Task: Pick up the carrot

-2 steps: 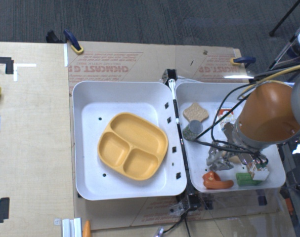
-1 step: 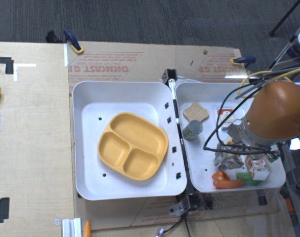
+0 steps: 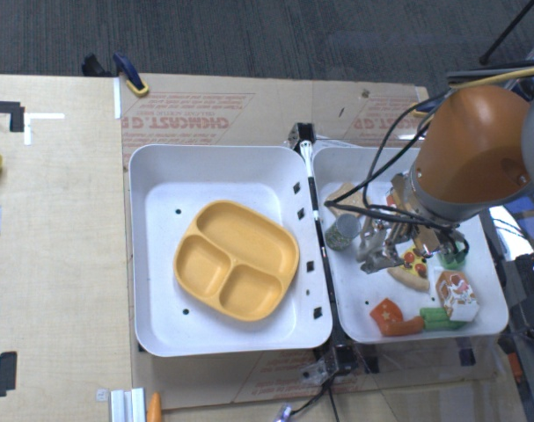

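Where the grey arm reaches over the right bin, its broad orange band hides much of what lies under the wrist, and the gripper appears as a cluster of metal parts and black cables hanging over the middle of that bin. Whether the claw is released or clenched cannot be told from this slant, and nothing can be seen gripped in it. It sits just beside a pizza-slice toy, though contact between the two cannot be judged. The carrot lies toward the near wall of the right bin, well clear of the gripper. It looks like a short orange-red piece lying flat on the white floor, with a green part at the end that points to the bin's far-right corner; whether that green belongs to it or is a separate toy is unclear. A small white carton with a red picture stands just behind the green part, toward the bin's right wall. A grey rounded thing rests near the bin's left wall. Beyond that wall, touching the right bin, is the left bin, which holds a yellow divided plate at its middle.
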Controlling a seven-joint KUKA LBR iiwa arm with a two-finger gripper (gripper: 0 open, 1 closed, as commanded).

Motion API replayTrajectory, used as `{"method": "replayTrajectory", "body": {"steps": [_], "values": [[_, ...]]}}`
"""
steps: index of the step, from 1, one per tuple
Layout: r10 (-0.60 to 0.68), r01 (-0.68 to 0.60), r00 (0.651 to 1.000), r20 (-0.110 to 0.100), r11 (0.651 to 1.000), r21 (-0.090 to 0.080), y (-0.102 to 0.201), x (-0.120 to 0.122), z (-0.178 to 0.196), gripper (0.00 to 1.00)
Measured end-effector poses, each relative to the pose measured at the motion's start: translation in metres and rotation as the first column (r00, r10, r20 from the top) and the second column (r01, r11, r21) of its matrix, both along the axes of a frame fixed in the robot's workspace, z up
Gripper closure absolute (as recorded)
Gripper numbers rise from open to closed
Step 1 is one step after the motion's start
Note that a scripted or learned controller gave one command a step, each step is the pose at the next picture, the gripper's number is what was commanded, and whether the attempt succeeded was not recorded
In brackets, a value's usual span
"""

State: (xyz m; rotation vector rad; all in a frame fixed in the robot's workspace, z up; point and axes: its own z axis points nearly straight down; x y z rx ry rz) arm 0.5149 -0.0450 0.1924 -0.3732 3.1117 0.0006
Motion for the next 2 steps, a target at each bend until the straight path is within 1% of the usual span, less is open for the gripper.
{"method": "replayTrajectory", "body": {"steps": [1,2], "values": [[0.230,-0.230,0.973,-0.005,0.973,0.000,-0.080,0.010,-0.090,1.00],[0.209,-0.209,0.978,0.009,0.978,-0.004,-0.049,-0.014,-0.097,1.00]]}}
